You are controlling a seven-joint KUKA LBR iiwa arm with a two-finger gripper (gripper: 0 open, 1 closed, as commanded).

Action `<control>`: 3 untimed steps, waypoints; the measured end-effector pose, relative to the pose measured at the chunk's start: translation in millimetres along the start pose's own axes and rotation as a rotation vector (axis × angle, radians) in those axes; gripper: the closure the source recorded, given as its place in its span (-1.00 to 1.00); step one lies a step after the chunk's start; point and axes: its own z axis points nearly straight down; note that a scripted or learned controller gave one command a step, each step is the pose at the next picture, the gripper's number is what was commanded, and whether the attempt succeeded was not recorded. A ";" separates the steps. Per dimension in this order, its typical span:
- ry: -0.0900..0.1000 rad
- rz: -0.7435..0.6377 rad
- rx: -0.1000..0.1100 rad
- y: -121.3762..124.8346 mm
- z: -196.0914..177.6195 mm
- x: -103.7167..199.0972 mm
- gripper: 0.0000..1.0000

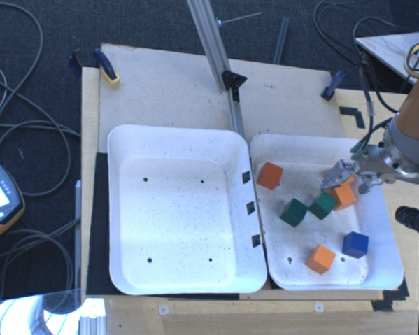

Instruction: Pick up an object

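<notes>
Orange cube [345,195] noted in right bin [381,228] — directly under the gripper [343,179].
Contact with a green cube [324,204] is observed; finger state cannot be told.

The KUKA iiwa arm [414,132] is showing a broad orange band at its upper visible part, with a pale grey, rounded wrist section sitting beneath it. A silvery metal flange is ringing the wrist's lower end. A small green patch, possibly a connector or cable, is showing at the wrist's left side. The two-finger gripper [338,178] is appearing as grey metal, its shape blurring too much for finer detail.
</notes>
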 end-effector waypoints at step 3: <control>0.001 -0.006 -0.002 56.2 133.3 13.9 -1.00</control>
